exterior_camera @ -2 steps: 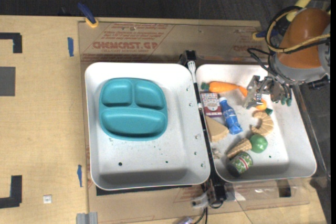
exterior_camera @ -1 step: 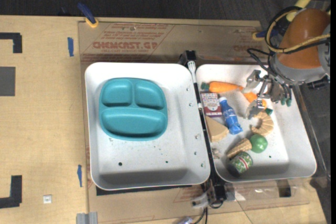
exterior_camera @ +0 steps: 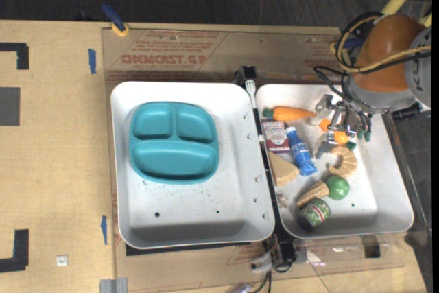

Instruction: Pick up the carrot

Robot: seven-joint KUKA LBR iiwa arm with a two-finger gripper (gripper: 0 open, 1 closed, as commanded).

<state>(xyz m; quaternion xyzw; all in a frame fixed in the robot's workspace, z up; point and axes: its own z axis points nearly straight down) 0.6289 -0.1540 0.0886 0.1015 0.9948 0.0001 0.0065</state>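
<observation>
Carrot [exterior_camera: 293, 113] beside red carton [exterior_camera: 276, 134], blue bottle [exterior_camera: 300, 153], pincer [exterior_camera: 337, 128].

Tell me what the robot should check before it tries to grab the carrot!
1. Carrot in plain sight in the right bin, near its far edge: ok.
2. Gripper over the right bin: ok.
3. Gripper right above the carrot: not ok, it sits beside the carrot's tip.
4. Carrot held: not ok, it lies in the bin.
5. Room around the carrot: not ok, the red box and blue bottle crowd it.
6. Teal plate out of the way in the left bin: ok.
</observation>
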